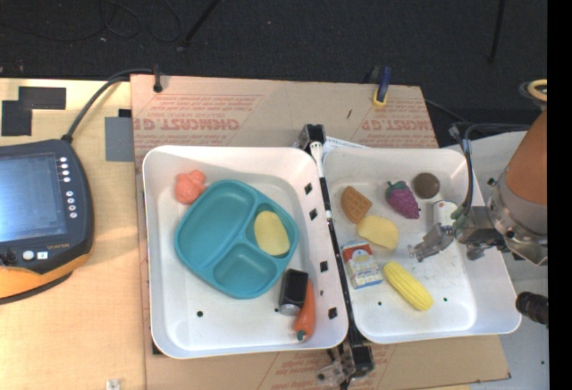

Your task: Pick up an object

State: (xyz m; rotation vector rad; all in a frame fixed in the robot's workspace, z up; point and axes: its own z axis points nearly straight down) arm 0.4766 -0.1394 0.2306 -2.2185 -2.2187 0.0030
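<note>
My gripper (pixel 436 232) hangs low over the right side of the right bin (pixel 447 312), open, with nothing between its fingers. Just left of it lie a yellow lump (pixel 378 232), a red and white carton (pixel 360 265) and a yellow corn cob (pixel 407 284). Farther back in the same bin sit an orange waffle piece (pixel 356 203), purple grapes (pixel 402 198) and a brown round thing (pixel 425 185). The grey arm with its orange band comes in from the right edge.
The left bin (pixel 170 308) holds a teal divided tray (pixel 234 238) with a yellow lemon (pixel 273 233) on it, a pink-orange piece (pixel 189 187), a black block (pixel 292 290) and a carrot (pixel 306 315). A tablet-like pendant (pixel 36 205) lies at the far left.
</note>
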